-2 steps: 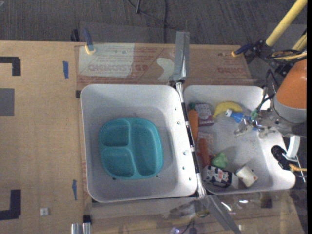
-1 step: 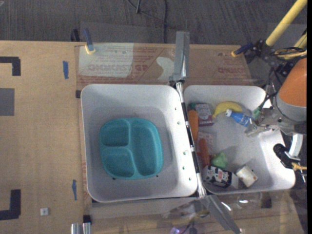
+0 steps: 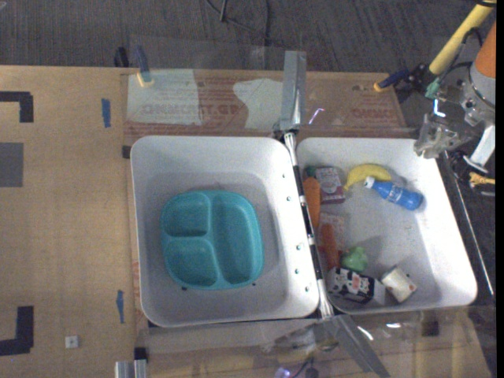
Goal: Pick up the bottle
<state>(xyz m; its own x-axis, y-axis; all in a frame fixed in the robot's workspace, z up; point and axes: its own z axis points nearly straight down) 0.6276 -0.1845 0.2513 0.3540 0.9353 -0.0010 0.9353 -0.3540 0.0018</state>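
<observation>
A blue bottle [image 3: 398, 194] with a white cap lies on its side in the right bin [image 3: 441, 250], near the bin's far edge, its cap pointing left toward a yellow banana [image 3: 367, 174]. My gripper [image 3: 438, 138] hangs at the far right, above and just outside the right bin's far right corner, up and to the right of the bottle. Nothing shows between its fingers.
The left bin [image 3: 150, 242] holds a teal divided plate [image 3: 212, 239]. In the right bin also lie an orange carrot [image 3: 313, 199], a red packet [image 3: 331, 184], a green item [image 3: 356, 258], a dark printed box [image 3: 351, 284] and a small white cup [image 3: 398, 283]. A clear divider [image 3: 293, 93] stands behind the bins.
</observation>
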